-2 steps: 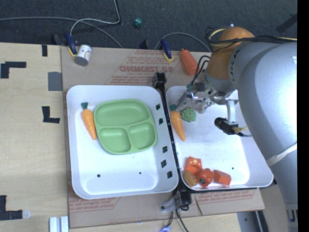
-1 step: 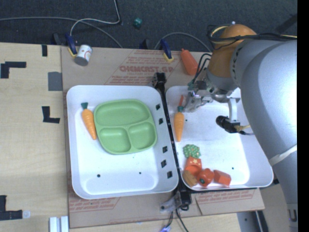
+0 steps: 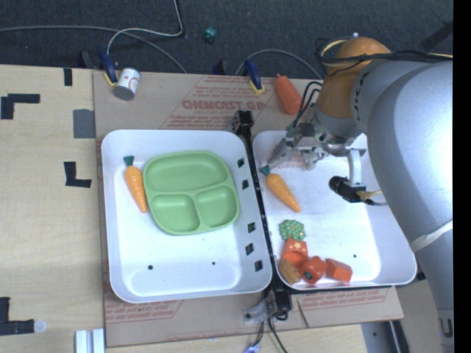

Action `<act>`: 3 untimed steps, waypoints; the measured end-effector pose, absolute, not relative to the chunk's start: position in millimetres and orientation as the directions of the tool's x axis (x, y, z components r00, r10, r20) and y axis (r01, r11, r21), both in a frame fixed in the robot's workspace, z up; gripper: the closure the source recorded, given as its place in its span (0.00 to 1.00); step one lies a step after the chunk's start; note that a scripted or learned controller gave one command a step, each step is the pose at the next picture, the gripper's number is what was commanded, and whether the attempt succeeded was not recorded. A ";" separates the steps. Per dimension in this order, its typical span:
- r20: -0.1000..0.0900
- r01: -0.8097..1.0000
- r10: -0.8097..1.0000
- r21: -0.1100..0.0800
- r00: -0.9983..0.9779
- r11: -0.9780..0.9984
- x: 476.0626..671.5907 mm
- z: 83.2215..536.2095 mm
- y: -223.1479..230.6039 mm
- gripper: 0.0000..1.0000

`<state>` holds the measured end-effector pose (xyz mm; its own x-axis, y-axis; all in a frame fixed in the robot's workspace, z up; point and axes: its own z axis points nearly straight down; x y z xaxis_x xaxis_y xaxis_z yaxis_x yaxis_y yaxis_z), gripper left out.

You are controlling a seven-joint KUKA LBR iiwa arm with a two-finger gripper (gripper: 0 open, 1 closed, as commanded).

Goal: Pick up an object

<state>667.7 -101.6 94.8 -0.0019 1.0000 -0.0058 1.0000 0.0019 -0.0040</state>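
- Orange toy carrot (image 3: 282,190) is seen lying at a slant on the floor of the right bin (image 3: 368,230), near its left wall; it is judged the likeliest thing to be picked, being nearest the tool.
- Tool (image 3: 298,151) is placed just above and behind the carrot, at the bin's far end; whether it is spread or pressed together cannot be told, and nothing is seen pinched in it.
- Task is judged not yet done: no object is lifted; descent, closing and lifting are all left.
- Small pile of toy food (image 3: 309,259) is noted at the right bin's near edge, well apart from the tool.
- Left bin (image 3: 118,197) is seen to hold a green divided plate (image 3: 191,191) with a second carrot (image 3: 135,186) just beside its left rim.
- Third carrot (image 3: 288,94) lies on the tabletop (image 3: 44,219) behind the bins.
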 end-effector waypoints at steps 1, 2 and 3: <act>-0.002 1.000 1.000 0.000 -0.001 0.001 668.6 85.4 -113.5 0.00; -0.003 1.000 1.000 0.001 -0.001 0.001 668.6 85.3 -103.4 0.00; -0.003 1.000 1.000 0.002 -0.002 0.002 658.4 85.6 -106.6 0.00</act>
<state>658.4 -106.6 85.6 -0.0016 1.0000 -0.0029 1.0000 0.0016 0.0018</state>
